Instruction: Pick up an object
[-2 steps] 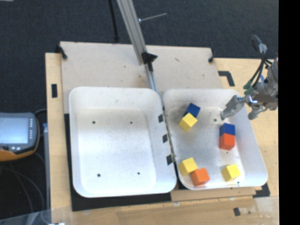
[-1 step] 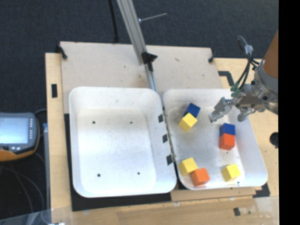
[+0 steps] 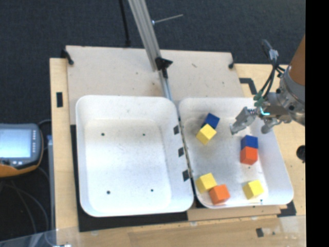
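Camera view: I see the hand [image 3: 254,121] spread wide, holding nothing, at the frame's right, just above the blue cube [image 3: 250,141] touching the orange cube [image 3: 249,155].

Two bins side by side on the bench [image 3: 59,138]: left bin [image 3: 87,117], right bin [image 3: 282,184]. All six cubes sit in the right one. Far-left pair touching [image 3: 208,127]. Right-side pair touching [image 3: 249,149], one behind the other. Near-left pair touching [image 3: 213,188]. Lone cube [image 3: 253,189] near-right. My gripper [image 3: 253,123] hangs over the right bin's far part, between the far-left and right-side pairs.
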`<state>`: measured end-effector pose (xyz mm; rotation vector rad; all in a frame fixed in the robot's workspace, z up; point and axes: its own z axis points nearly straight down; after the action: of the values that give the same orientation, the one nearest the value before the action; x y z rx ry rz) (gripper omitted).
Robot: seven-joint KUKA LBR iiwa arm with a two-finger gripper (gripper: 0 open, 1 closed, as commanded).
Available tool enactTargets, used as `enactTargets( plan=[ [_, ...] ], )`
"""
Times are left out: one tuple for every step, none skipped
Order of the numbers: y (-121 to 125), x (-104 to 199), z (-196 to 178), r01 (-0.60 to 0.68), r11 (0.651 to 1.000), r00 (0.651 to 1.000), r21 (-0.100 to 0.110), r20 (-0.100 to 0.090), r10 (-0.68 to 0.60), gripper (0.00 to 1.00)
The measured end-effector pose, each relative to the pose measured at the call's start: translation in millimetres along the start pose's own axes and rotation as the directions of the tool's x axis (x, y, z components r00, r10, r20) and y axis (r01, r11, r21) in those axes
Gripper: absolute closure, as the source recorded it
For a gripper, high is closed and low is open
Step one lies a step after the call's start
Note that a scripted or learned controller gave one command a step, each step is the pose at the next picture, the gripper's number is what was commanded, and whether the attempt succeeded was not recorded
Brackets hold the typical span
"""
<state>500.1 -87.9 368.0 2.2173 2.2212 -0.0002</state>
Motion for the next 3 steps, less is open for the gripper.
enactTargets(
  plan=[
    [-16,-44,-85,-0.005,1.000,1.000,-0.010,0.003,0.005,0.00],
    [15,-49,-154,0.004,1.000,1.000,-0.009,0.002,-0.004,0.00],
    [-7,-19,-118,0.002,1.000,1.000,0.000,-0.001,-0.002,0.00]
  ],
)
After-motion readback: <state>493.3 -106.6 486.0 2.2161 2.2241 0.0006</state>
